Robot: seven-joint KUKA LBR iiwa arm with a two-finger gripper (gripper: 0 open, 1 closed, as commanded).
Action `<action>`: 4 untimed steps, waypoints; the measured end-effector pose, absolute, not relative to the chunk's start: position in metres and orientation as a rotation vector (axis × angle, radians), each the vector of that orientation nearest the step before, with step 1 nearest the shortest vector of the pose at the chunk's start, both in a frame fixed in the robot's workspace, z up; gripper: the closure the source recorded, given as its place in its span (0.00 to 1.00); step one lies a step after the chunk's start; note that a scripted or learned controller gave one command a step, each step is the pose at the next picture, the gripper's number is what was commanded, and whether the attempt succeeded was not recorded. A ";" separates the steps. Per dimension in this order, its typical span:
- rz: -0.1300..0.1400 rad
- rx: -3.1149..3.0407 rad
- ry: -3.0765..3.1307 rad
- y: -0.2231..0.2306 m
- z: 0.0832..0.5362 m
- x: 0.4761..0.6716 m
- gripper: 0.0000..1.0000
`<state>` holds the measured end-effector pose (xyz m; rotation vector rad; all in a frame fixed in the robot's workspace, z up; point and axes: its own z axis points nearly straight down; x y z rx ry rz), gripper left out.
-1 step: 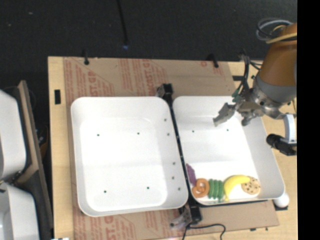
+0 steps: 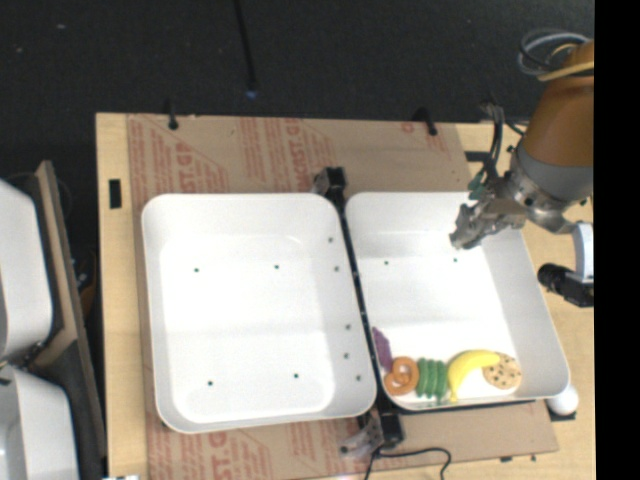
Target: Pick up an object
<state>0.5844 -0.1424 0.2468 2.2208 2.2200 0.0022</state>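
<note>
the right bin (image 2: pixel 520 268) is taken as the landmark. a cluster of small toys is seen along its near wall, toward the near right corner. a yellow banana (image 2: pixel 470 365) is laid there with its long axis running roughly across the bin, parallel to the near wall; it is curved, with one tip drooping toward the near wall beside the green piece and the other end reaching toward the cookie. a round cookie (image 2: pixel 503 372) is set touching the banana's right end. a green ribbed piece (image 2: pixel 432 378) is placed just left of the banana, and an orange ring-shaped pretzel (image 2: pixel 402 376) is found left of that, touching it. a thin purple strip (image 2: pixel 381 345) is seen by the bin's left wall, just above the pretzel.

the gripper (image 2: pixel 466 230) is held over the far part of the right bin, well apart from the toy cluster, and nothing is seen between its fingers. whether the fingers are apart or together cannot be told.

the left bin (image 2: pixel 160 268) is set just beside the right bin.
</note>
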 end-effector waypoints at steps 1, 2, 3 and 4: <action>-0.001 2.220 2.226 -0.101 0.213 0.607 1.00; 0.001 2.220 2.224 -0.065 0.201 0.593 1.00; 0.000 2.222 2.219 -0.091 0.200 0.641 1.00; 0.000 2.221 2.221 -0.082 0.201 0.634 1.00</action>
